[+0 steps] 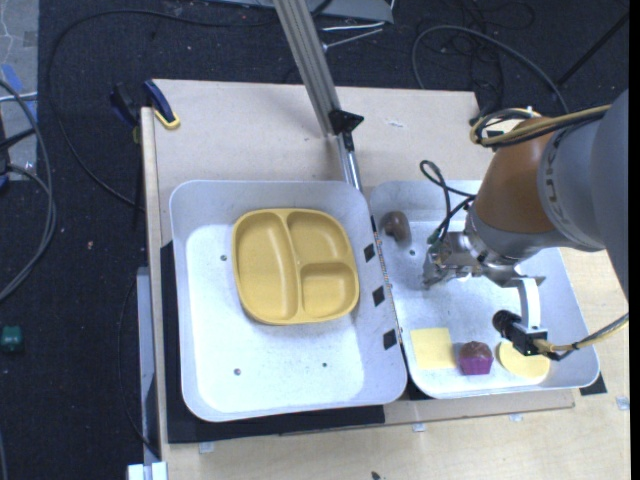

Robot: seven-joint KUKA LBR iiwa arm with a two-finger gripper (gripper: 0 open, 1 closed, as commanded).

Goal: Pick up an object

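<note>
Camera view, looking down on the desk (420, 108): two shallow white bins side by side. Left bin (200, 368), centre of the frame, holds one yellow divided plate (296, 265) with three compartments. Right bin (572, 298), right of the frame, holds the candidates for picking: a small brownish rounded object (396, 226) near its upper left corner; a pale yellow flat square (432, 348) along its lower edge; a purple block (474, 357) just beside that square; a pale yellow disc (526, 363) at the lower right, partly under a black fitting. Arm (545, 188), grey with an orange band, reaches in from the right; the jaws (437, 266) hang over the upper middle of the right bin, between the brownish object and the square. State of the jaws: cannot tell, the tips being too small and cluttered to read; nothing is seen between them. Handling, judged: the purple block looks light, stiff and chunky, best taken across its two side faces. The square and disc lie flat and thin, poor to pinch; the brownish object may roll. Obstructions: bin wall near the brownish object; square and disc close on either side of the purple block; loose cable (440, 193) around the wrist.
</note>
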